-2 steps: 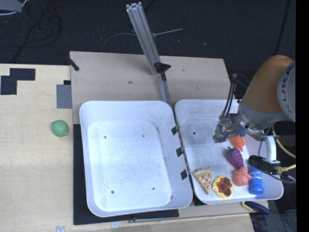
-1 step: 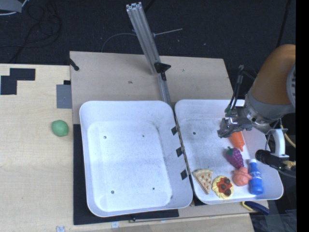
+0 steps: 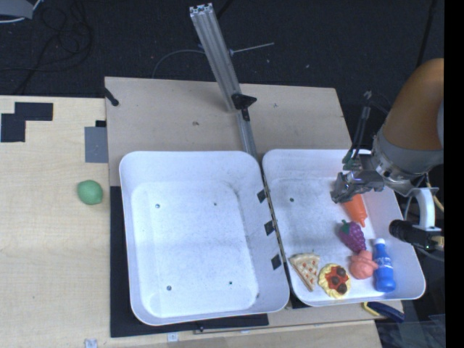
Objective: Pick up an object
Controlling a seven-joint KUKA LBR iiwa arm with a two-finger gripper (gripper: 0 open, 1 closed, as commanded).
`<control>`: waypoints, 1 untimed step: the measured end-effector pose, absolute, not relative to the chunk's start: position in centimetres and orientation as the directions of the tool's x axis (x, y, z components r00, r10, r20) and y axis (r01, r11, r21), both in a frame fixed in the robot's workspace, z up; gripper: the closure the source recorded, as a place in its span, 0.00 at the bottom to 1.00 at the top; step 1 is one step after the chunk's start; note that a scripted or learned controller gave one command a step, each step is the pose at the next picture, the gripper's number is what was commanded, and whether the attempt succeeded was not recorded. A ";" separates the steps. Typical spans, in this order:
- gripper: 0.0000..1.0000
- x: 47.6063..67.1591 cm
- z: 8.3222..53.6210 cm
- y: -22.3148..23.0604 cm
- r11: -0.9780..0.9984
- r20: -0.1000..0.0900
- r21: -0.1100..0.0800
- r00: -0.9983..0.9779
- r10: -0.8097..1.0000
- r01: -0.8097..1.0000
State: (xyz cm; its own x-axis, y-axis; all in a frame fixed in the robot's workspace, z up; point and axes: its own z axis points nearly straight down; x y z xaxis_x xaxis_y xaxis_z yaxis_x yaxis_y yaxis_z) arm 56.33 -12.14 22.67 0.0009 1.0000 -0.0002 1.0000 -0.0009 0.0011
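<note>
- We see two shallow white bins side by side on the bench: the left bin (image 3: 145, 172) and the right bin (image 3: 304, 172).
- The grey arm (image 3: 413, 125), with its orange band above the wrist, reaches in from the right over the right bin.
- The gripper (image 3: 349, 192) hangs low over the right half of the right bin, just above the top end of an orange carrot (image 3: 357, 210).
- We cannot tell how the gripper stands, spread or pressed together: it is small and dark in the camera view, and we cannot tell whether it touches the carrot.
- The carrot lies on the bin floor, pointing down the view, near the right wall.
- Just below the carrot lies a purple bunch of grapes (image 3: 351, 235).
- Further toward the near edge of that bin lie a pizza slice (image 3: 307, 269), a round yellow and red piece (image 3: 334, 280), a pink lump (image 3: 362, 265) and a blue bottle (image 3: 383, 268), close together.
- A green ball (image 3: 90, 192) sits on the bench well to the left of the bins.
- A grey metal rail (image 3: 221, 56) slants up from between the bins toward the top of the view.
</note>
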 end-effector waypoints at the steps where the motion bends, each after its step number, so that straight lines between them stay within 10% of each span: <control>1: 1.00 58.1 21.8 -6.8 0.003 0.001 -0.001 -0.003 1.000 1.000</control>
State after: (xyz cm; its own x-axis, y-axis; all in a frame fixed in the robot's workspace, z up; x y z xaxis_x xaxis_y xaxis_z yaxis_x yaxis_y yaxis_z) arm 58.14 -6.80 21.84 -0.0034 1.0000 0.0011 1.0000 0.0034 -0.0012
